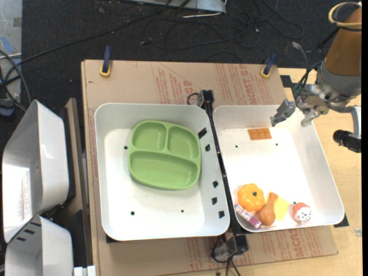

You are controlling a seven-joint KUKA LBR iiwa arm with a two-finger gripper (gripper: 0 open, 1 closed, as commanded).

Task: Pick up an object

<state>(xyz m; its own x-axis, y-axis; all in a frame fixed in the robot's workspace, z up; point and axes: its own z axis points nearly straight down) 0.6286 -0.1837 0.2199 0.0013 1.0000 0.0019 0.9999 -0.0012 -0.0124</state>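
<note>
Beside toys (270,206), green plate (165,154).

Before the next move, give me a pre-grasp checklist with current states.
1. Gripper free of any object: ok, nothing between its fingers.
2. Fingers spread for a grasp: ok, they look apart, above the right bin's far edge.
3. Targets in reach: ok, the pumpkin, drumstick and small ball lie at the bin's near edge; the orange tile lies near the gripper.
4. Targets well separated: not ok, pumpkin, drumstick and a yellow piece are bunched and touching.
5. Gripper over a target: not ok, it hangs beside the tile, far from the cluster.
6. Tile graspable: cannot tell, it looks flat.
</note>
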